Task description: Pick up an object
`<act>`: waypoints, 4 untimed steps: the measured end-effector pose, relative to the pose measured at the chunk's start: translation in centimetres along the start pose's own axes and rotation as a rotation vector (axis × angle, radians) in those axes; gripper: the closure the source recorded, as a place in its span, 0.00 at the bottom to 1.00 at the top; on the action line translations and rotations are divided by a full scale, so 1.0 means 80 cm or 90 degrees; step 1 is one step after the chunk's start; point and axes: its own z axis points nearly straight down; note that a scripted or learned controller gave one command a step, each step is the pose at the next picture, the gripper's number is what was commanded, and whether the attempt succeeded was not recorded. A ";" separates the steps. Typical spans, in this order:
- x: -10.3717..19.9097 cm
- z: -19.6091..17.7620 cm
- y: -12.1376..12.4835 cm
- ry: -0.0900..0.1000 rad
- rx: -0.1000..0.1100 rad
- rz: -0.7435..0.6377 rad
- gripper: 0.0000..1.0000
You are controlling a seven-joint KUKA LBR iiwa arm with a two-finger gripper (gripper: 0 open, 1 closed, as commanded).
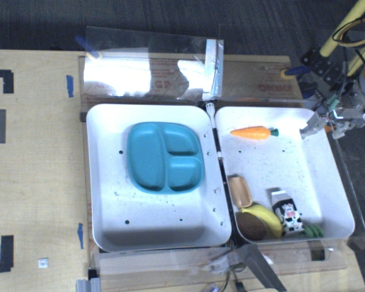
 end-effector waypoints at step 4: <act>0.076 0.161 -0.145 -0.002 -0.004 -0.062 0.00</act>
